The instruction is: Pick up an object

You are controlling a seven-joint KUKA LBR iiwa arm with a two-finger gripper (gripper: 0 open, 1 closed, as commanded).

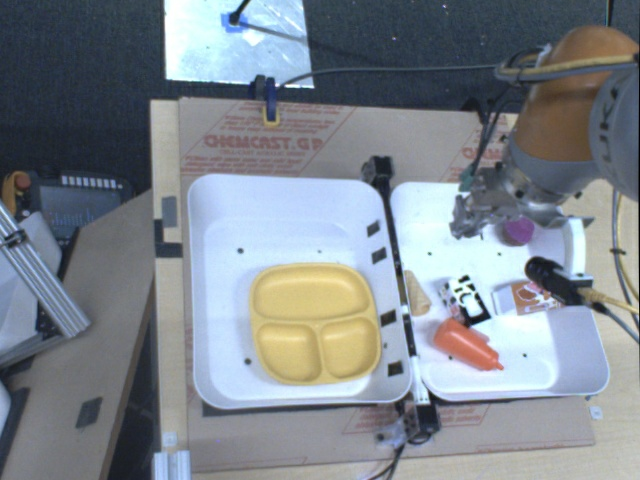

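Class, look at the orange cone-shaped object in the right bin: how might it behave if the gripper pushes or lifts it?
The orange cone lies on its side, so a push would probably roll it in a curve. Its taper may let fingers slip toward the narrow end. It looks like light plastic.

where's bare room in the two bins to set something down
Left bin: bare floor behind and left of the yellow tray. Right bin: bare near-right corner past the orange object. Crowded mid-bin around the gripper.
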